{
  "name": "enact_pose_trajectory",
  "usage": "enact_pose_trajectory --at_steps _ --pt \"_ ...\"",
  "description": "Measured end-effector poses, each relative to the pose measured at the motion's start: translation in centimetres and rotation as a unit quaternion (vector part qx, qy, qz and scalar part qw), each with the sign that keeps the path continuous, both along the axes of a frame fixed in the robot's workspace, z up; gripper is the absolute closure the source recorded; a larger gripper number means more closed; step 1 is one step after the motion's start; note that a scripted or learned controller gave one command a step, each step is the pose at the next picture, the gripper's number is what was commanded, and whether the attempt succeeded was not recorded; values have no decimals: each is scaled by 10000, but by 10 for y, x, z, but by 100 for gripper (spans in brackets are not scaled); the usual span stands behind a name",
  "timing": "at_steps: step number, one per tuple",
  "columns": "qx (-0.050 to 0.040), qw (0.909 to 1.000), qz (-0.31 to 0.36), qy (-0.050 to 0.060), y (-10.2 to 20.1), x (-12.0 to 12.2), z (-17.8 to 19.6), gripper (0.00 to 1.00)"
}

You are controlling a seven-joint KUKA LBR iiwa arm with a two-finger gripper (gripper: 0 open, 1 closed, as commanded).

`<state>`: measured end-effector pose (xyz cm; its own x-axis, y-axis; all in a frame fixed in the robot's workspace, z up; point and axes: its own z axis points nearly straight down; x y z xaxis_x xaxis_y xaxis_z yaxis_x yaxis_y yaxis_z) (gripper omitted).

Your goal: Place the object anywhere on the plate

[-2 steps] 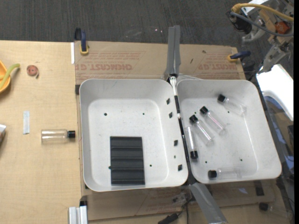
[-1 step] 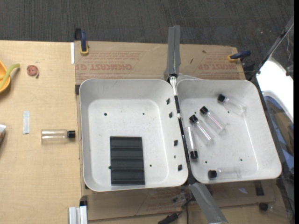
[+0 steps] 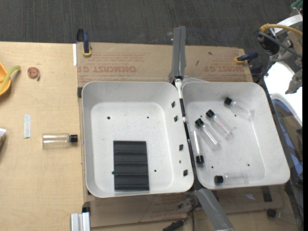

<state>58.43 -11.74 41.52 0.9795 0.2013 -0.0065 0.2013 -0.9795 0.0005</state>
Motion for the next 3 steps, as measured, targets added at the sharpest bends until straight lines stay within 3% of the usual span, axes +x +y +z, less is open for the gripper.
enact_pose_trajectory --at_steps 1,2,3 --pt "9 9998 216 4 -105 -2 24 0" --pt "6 9997 227 -7 6 39 24 0" --pt "8 10000 -11 -1 -41 -13 25 0"
